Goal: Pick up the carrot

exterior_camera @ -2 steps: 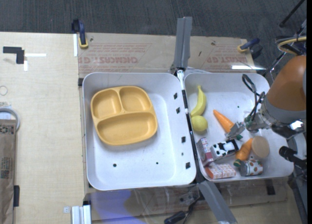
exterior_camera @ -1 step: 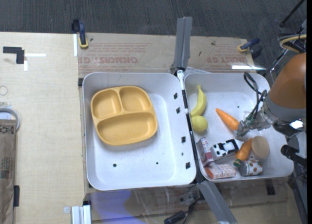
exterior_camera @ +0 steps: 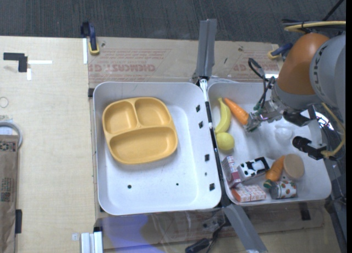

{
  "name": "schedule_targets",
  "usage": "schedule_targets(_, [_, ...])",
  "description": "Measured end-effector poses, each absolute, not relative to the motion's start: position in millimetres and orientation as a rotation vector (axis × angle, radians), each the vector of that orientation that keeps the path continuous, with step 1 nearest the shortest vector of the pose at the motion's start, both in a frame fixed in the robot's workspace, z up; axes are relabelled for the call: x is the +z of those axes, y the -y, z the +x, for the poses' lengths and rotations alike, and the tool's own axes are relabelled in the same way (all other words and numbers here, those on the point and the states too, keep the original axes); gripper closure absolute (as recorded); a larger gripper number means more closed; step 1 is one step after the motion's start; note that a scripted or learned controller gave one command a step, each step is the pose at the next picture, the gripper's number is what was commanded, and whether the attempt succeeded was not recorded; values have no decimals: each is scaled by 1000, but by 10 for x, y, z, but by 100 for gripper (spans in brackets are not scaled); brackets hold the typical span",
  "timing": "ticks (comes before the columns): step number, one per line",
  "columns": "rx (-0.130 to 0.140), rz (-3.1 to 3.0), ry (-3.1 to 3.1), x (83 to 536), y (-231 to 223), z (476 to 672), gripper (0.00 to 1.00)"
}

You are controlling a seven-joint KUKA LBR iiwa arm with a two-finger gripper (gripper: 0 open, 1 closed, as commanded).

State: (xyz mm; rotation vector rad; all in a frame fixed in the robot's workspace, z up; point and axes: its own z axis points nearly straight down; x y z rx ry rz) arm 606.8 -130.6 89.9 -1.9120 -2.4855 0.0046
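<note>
Orange carrot [exterior_camera: 236,111], yellow banana [exterior_camera: 223,117], seemingly black-and-white carton [exterior_camera: 254,166].

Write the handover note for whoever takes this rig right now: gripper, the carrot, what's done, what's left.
Gripper: low in the right bin, just right of the carrot's lower end; nothing visibly between its fingers, and open or shut cannot be judged.
Carrot: lying at a slant in the right bin's upper left, beside the banana, with a lemon below.
Left bin: holds a yellow divided plate.
Done: arm brought next to the carrot.
Left: close on the carrot and lift it.
</note>
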Motion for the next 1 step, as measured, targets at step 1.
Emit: schedule_targets(1, [12,-1916,2482,1900,571,6173,100])
